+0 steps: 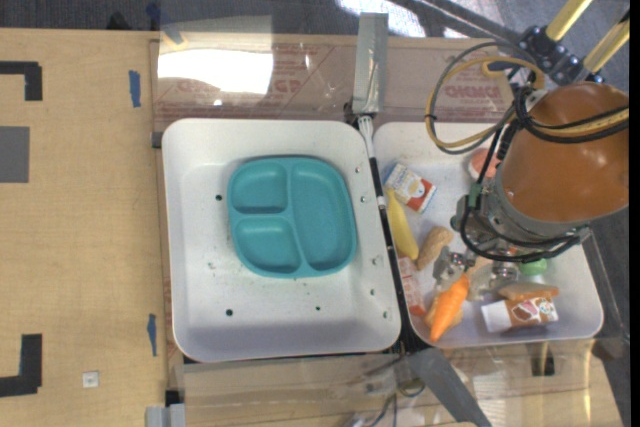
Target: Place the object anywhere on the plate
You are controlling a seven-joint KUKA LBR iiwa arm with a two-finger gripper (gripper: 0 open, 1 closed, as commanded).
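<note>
Plate (293,215) of smooth teal plastic lies flat in the middle of the left bin (195,315). It is a square shape with round corners and has 3 shallow parts: 2 small ones on its left side and 1 long one on its right.

Both bins are white, shallow and shiny, with round corners, and they sit side by side, touching.

The toy foods are all in the right bin (588,313). A long yellow banana (402,227) lies by the bin's left wall. A small white carton (409,187) with red on it sits just above the banana. A lumpy tan piece (435,245) lies beside the banana. A pointy orange carrot (447,307) lies tilted near the front. A brown and white packet (520,308) lies to the right of the carrot.

The gripper (462,263) hangs low over the right bin, between the tan piece and the carrot. I cannot tell how far the pincer is open, or if it has hold of anything. Above it the arm's round orange band (565,160) looks smooth and shiny, with black and yellow cables looping over it.
</note>
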